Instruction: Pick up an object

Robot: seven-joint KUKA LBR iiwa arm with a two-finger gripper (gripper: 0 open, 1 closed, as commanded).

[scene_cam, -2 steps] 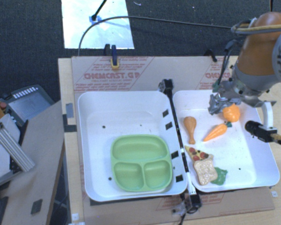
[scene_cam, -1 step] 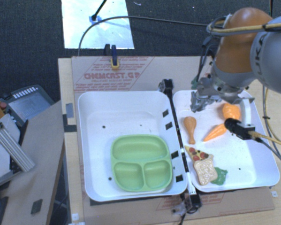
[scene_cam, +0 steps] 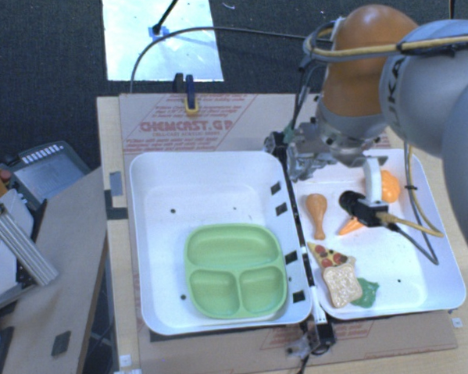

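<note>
Drumstick [scene_cam: 317, 211], tan, bulbous upper end

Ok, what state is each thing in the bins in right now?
green plate: right way up, flat in left bin.
drumstick: lying flat, free.
pizza slice: flat, touching toast.
toast: flat, against lettuce.
lettuce: flat, beside toast.
orange fruit: partly hidden by arm.
</note>
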